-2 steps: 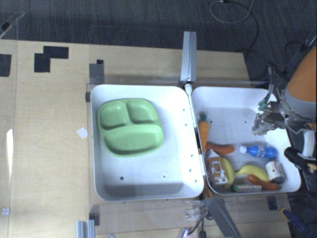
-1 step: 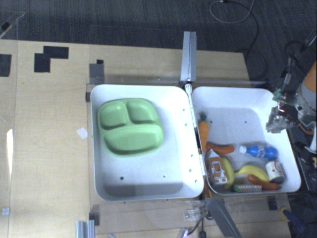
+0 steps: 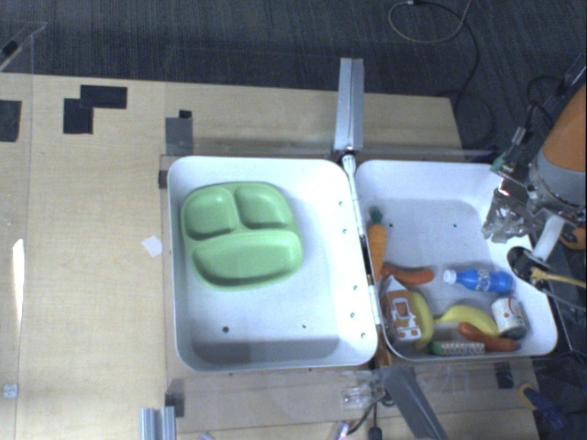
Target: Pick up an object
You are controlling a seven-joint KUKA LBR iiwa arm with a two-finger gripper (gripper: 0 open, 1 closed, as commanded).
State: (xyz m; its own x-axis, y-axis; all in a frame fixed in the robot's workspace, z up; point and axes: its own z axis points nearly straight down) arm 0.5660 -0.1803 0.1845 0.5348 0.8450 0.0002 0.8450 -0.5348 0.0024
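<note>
I am hanging my pincer (image 3: 510, 218) over the right rim of the right bin (image 3: 431, 200), above a bare stretch of its floor, and I cannot tell how it is set, since the metal parts blur together at the frame's edge. Nothing is showing in its grasp. The things I could pick are crowding the near end of this bin: a carrot (image 3: 377, 246) lying along the dividing wall, a red sausage (image 3: 409, 274), a small blue bottle (image 3: 479, 280), two bananas (image 3: 466, 317) and (image 3: 421, 310), a small carton (image 3: 400, 312) and a little can (image 3: 507, 315). The left bin (image 3: 266, 346) is holding a green divided tray (image 3: 242, 232). I am judging the bottle the best choice, because it is lying nearest me with some white floor around it; I should be coming down straight above its middle, closing across its narrow width, and keeping clear of the can and banana just beside it. The pile in the near corner is overlapping, so I am not making out what lies beneath the bananas, and most of my arm is being cut off at the right.
</note>
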